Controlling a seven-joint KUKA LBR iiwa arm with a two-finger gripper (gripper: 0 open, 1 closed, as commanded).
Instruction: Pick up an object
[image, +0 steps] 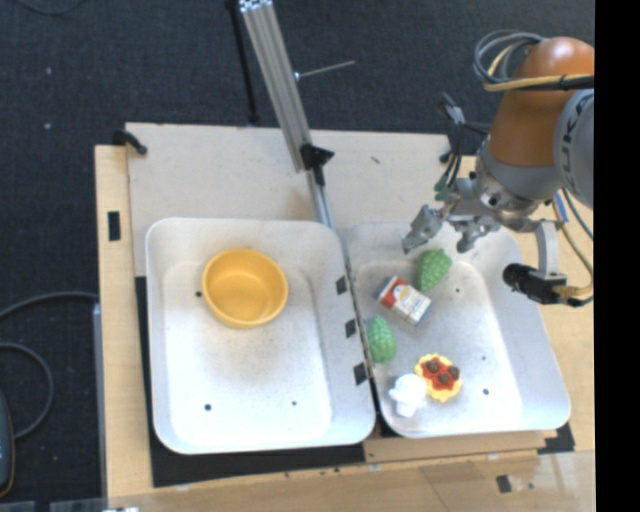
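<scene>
Green and bumpy, the toy fruit (434, 269) sits in the upper part of the right bin (520, 340), just below the hand (445, 233), whose fingers are spread with nothing between them; a short straight descent looks enough.

Two matt white plastic bins (180, 400) are set on a pale wooden bench (220, 160); a smooth yellow plastic bowl (245, 287) is seen, faintly glossy.
</scene>
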